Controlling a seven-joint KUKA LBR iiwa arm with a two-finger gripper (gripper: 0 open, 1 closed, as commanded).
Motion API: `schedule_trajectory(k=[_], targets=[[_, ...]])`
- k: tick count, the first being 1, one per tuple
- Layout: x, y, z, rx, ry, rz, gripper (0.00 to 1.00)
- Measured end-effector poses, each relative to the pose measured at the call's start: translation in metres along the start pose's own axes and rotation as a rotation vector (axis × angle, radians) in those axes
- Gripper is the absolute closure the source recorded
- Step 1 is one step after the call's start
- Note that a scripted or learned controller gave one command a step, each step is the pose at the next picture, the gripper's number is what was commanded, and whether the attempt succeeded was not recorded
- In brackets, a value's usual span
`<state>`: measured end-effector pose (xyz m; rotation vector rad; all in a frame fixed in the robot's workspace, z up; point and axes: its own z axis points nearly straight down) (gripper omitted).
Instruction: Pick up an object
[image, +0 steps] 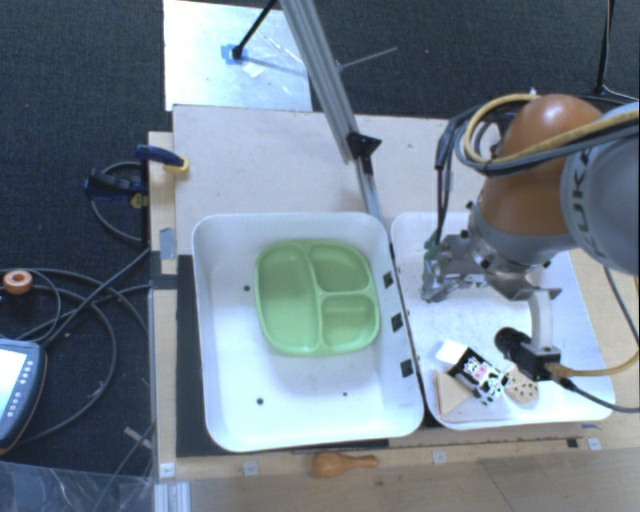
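My gripper hangs over the left part of the right bin, above bare bin floor. Nothing shows between its tips. In that bin's front corner lies a small cluster: a white block, a black-and-white cow-patterned piece, a tan wedge and a tan spotted disc. The cluster lies in front of the gripper and apart from it. A green divided plate lies flat in the middle of the left bin.
A slanted metal pole comes down to the wall between the bins. A wooden pear-shaped piece lies on the bench in front of the left bin. A blue clamp and cables are at the left.
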<state>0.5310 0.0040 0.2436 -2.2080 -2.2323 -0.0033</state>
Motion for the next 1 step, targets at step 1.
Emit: schedule_trajectory(k=[1], targets=[[0.0445,-0.0094,0.0113,-0.001,-0.001,0.001,1.00]])
